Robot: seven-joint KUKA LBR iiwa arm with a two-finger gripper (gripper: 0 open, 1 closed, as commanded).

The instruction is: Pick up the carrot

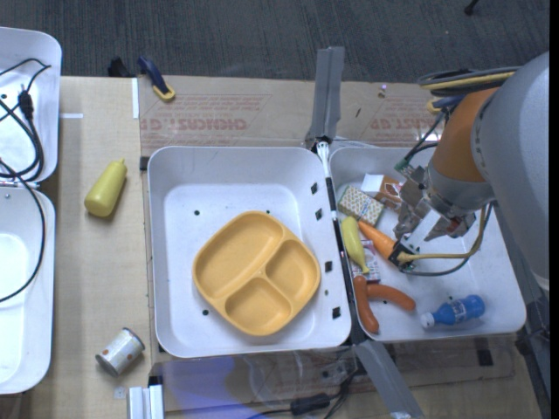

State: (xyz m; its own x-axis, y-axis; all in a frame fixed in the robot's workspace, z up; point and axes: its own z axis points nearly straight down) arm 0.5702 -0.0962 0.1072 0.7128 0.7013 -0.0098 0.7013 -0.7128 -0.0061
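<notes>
The carrot [376, 235] is an orange taper lying aslant in the right bin [498, 269], near its left wall, just right of a yellow banana [352, 241]. My gripper [407, 230] hangs low over the bin at the carrot's right end, close to it or touching it. The wrist hides the carrot's thick end. Nothing is seen lifted off the bin floor.
Two reddish sausages [390, 296] [366, 311], a blue bottle [454, 311], a cracker box [358, 203] and a small white packet [373, 183] share the right bin. The left bin [175, 234] holds a yellow divided plate [256, 271]. A mustard bottle [106, 188] and a can [120, 350] lie on the bench.
</notes>
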